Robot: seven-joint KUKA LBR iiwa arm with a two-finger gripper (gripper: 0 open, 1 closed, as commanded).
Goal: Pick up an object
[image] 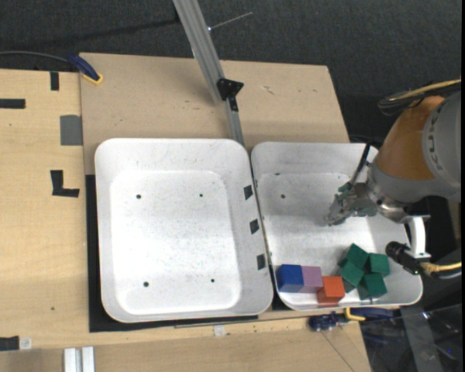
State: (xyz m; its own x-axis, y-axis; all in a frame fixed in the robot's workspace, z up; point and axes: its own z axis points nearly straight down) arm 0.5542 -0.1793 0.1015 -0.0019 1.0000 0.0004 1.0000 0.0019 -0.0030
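Blocks sit clustered at the near edge of the right bin (310, 157): blue block (290, 277), purple block (312, 277), orange block (332, 288), green blocks (364, 270) to their right. Gripper (342, 208) hovers mid-bin, just far of them, holding nothing; can't tell its spread, too blurry. Blocks look light, rigid, probably foam or wood; pinch flat opposite faces, blue's left side is freest.

Even, soft overhead light; faint shadows, mild grain, white bins (170, 149) slightly overexposed.
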